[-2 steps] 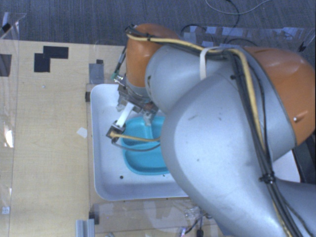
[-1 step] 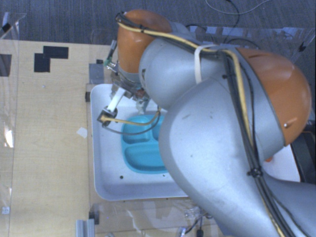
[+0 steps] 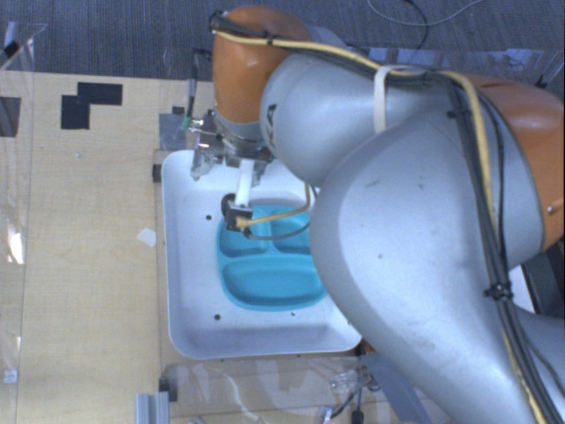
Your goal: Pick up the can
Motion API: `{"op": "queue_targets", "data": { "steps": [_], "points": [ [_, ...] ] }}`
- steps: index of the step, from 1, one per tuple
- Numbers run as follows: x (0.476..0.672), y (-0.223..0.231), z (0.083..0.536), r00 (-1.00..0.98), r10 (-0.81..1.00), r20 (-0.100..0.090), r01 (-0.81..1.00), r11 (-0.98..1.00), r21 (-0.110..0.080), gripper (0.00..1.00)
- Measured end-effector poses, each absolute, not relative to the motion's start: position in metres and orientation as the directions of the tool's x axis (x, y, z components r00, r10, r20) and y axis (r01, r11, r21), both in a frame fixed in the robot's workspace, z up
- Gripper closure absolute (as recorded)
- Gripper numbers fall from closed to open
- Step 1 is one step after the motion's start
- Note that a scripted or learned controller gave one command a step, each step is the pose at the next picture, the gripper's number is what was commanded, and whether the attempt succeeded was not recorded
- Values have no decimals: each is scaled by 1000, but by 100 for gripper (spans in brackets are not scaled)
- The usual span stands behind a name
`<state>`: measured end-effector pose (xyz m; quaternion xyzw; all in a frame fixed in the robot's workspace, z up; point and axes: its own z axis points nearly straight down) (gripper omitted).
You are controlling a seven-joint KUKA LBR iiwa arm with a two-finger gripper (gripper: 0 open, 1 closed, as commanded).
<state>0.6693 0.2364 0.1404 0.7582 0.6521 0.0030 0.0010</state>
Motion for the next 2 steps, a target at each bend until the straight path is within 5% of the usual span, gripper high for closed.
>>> {"op": "queue_targets", "data": {
  "steps": [2],
  "points": [
    [662,210,130,-232,973,1,973,232,6,0]
  ]
}}
